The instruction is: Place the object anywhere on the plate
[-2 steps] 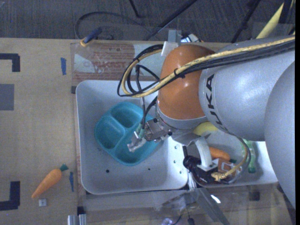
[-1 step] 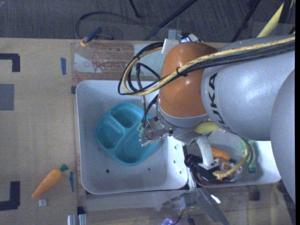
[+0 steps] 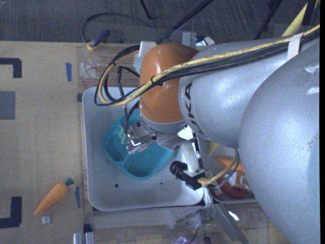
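Note:
A blue plate (image 3: 147,162) with a divider ridge lies in the left white bin (image 3: 101,187). My gripper (image 3: 133,139) hangs right over the plate's upper half, under the orange band of the arm, which hides the plate's right part. A small pale green thing (image 3: 122,133) shows at the gripper's left tip, just above the plate. It is too small to name, and I cannot see whether it is held or resting.
A toy carrot (image 3: 51,197) lies on the wooden bench left of the bin, outside it. Orange and red items (image 3: 227,162) show in the right bin behind the arm. Black and yellow cables (image 3: 109,83) loop over the bin's top edge.

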